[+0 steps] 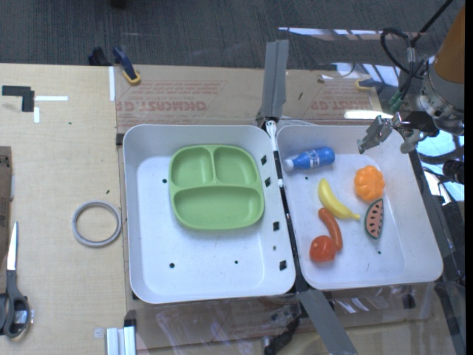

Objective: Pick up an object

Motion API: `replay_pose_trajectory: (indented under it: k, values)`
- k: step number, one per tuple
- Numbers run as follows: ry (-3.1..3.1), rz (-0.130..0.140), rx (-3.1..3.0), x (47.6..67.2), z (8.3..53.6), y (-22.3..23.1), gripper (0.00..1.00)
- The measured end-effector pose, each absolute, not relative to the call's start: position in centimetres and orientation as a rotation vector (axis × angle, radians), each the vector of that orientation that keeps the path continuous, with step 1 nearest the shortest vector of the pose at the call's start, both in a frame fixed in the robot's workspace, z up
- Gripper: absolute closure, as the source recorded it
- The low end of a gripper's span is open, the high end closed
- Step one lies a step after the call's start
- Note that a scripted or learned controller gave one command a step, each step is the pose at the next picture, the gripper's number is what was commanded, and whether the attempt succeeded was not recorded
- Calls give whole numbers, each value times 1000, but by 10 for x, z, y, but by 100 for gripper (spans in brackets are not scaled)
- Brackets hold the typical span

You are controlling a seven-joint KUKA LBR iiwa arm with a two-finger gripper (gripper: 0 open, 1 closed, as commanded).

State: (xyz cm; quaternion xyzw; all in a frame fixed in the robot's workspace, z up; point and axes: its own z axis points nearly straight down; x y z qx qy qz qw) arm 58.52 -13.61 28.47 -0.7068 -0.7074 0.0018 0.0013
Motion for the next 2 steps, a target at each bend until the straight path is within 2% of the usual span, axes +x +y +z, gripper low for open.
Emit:
replay_pose_trajectory:
  k: [1,2]
  values:
    - [-2447,3,-1966,582,105,-117,0]
    - [-2312,3,-2122,559,90,-114,0]
